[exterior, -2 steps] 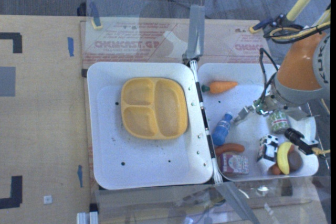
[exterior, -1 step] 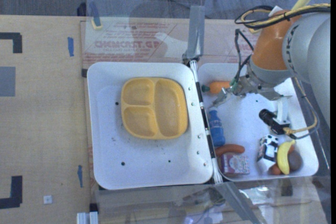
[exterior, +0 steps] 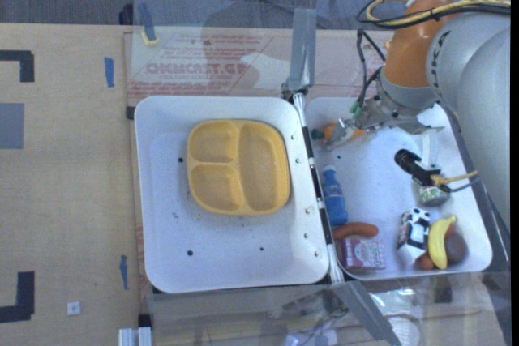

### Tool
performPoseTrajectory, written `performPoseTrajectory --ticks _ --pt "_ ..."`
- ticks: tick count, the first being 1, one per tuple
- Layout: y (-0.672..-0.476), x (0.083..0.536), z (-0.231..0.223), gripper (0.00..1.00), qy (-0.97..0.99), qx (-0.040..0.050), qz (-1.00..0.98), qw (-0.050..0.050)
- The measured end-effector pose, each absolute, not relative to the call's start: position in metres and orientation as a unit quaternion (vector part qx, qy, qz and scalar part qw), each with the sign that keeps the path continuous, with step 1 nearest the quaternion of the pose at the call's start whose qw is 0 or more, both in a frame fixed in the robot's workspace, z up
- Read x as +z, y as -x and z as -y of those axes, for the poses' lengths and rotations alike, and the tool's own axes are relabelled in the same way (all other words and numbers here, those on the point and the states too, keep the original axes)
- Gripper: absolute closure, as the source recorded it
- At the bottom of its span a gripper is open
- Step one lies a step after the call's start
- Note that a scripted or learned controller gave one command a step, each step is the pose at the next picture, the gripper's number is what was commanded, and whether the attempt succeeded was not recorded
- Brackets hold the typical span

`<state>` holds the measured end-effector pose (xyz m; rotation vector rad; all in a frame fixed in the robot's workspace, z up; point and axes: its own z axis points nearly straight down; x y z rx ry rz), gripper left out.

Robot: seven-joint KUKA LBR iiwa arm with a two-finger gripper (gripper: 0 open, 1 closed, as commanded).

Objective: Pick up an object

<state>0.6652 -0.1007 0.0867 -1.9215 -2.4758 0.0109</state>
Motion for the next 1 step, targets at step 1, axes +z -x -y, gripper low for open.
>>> performPoseTrajectory --ticks 1 --pt "-0.6651 0.0972 0.1003 1.0 0.612 0.006 0.791 0.004"
